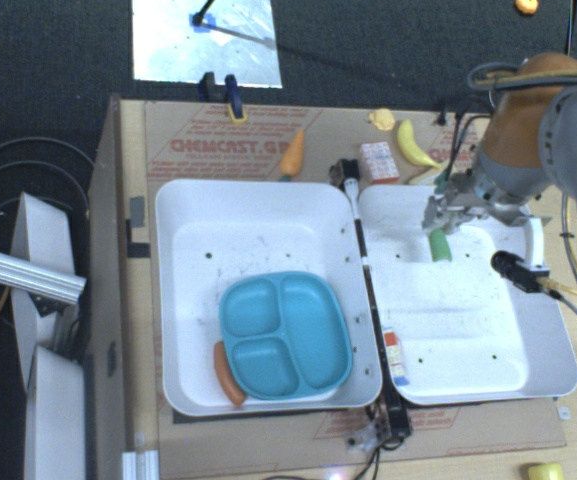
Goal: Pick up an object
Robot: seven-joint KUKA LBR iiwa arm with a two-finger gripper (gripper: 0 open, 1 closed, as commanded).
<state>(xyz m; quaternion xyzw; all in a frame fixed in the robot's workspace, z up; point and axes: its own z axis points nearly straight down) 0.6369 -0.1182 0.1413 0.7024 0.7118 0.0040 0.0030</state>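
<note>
Nearest, left bin [183,268] holds blue tray [284,333] and sausage [228,373]; right bin [488,348], jaws [438,230] pinching green object [440,247].

This looks like a robotics lab. A cardboard-topped surface [268,138] at the frame's centre carries two white bins [183,268] side by side, toy food lies scattered along its upper edge, loose cables [8,168] coil on dark carpet at left, and a grey-and-orange arm [538,128] reaches in from the upper right.

Both white bins [268,208] appear smooth, glossy plastic. The blue divided plate [286,333] appears matt plastic. The bench [248,138] surface is printed brown cardboard.
</note>
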